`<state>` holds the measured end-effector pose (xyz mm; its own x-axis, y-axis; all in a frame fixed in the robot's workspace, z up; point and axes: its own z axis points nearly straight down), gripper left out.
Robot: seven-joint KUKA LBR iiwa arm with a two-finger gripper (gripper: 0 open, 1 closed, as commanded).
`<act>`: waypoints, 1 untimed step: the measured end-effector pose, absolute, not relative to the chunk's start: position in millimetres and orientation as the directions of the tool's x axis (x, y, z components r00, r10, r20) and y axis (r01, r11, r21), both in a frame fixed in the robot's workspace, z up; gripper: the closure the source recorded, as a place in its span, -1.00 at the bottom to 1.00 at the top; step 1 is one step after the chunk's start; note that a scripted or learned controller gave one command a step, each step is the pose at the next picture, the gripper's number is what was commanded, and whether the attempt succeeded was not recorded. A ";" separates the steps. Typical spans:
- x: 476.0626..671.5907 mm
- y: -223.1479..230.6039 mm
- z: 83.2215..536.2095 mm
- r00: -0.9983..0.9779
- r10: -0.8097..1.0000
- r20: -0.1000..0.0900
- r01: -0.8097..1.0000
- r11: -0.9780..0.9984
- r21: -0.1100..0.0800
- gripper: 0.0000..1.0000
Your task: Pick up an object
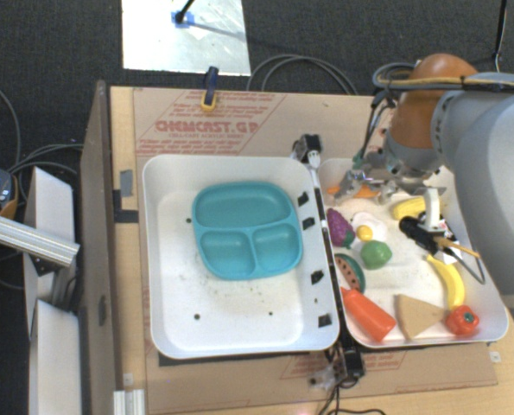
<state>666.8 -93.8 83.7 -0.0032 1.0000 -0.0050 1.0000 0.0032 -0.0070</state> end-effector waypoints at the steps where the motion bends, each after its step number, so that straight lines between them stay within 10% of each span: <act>1: 667.1 -99.2 83.7 -0.001 1.000 0.001 1.000 0.001 -0.007 -1.00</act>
<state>667.1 -99.2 83.7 -0.0005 1.0000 0.0005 1.0000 0.0005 -0.0070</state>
